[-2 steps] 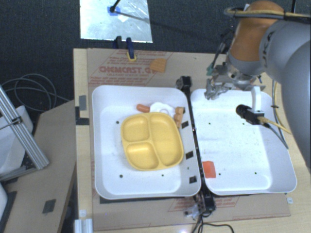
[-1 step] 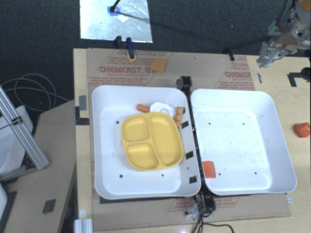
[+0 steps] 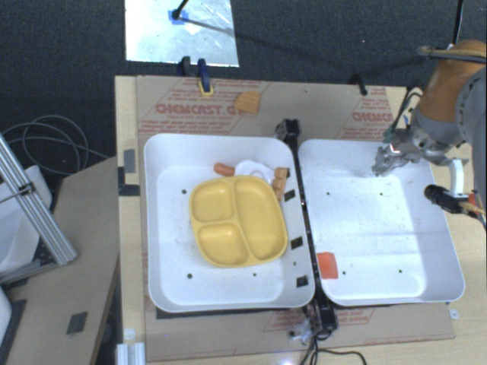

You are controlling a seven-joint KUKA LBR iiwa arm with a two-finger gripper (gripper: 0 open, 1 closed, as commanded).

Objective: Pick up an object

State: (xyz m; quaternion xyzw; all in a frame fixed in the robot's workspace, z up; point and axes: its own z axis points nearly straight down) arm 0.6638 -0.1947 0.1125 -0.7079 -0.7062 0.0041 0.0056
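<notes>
Here the tool [image 3: 383, 160] hovers over the right bin [image 3: 380, 280], well apart from the orange block [image 3: 326, 265]; its closure is unclear.

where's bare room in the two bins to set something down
Most of the right bin floor is bare, from the orange block at its near-left corner across to the gripper at the far side. The left bin is crowded: yellow divided tray, sausage, white piece, brown piece. Only its left and near strips are free.

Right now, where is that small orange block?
The small orange block lies in the right bin, at its near-left corner, beside the divider between both bins.
</notes>
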